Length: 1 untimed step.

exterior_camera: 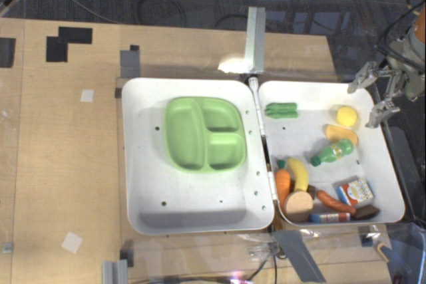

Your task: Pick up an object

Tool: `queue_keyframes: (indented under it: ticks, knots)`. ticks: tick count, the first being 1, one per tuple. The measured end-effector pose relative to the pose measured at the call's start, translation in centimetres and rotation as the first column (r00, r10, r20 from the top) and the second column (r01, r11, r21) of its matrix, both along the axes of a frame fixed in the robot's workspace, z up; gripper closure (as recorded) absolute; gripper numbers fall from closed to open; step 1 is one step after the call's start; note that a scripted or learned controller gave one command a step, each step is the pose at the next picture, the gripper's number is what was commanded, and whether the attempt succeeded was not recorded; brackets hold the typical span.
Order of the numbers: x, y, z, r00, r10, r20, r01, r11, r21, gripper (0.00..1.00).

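The right bin (303, 133) holds several toy foods: a green pickle (280, 110), a yellow lemon (346, 116), an orange wedge (341, 134), a green bottle (333, 153), a banana (299, 174), a carrot (283, 184), a tan round piece (299, 202), a red sausage (335, 201) and a small carton (355, 192). My gripper (373, 95) hangs over the bin's far right corner, just right of the lemon. It is open, with nothing between its fingers (364, 76).
The left bin (143, 163) holds a green divided plate (204, 134). A metal post (255, 36) stands behind the seam between the bins. Wooden bench surface stretches to the left. Most items crowd the right bin's near half.
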<state>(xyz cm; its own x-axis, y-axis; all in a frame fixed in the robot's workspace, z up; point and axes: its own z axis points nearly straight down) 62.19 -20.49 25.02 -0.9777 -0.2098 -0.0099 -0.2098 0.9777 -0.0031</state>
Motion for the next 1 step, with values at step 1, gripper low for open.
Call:
queue_keyframes:
  ticks: [1]
  knots:
    - [-1.16, 2.37, -15.29, 0.919, -0.395, -0.008, 0.395, 0.919, 0.004, 0.0]
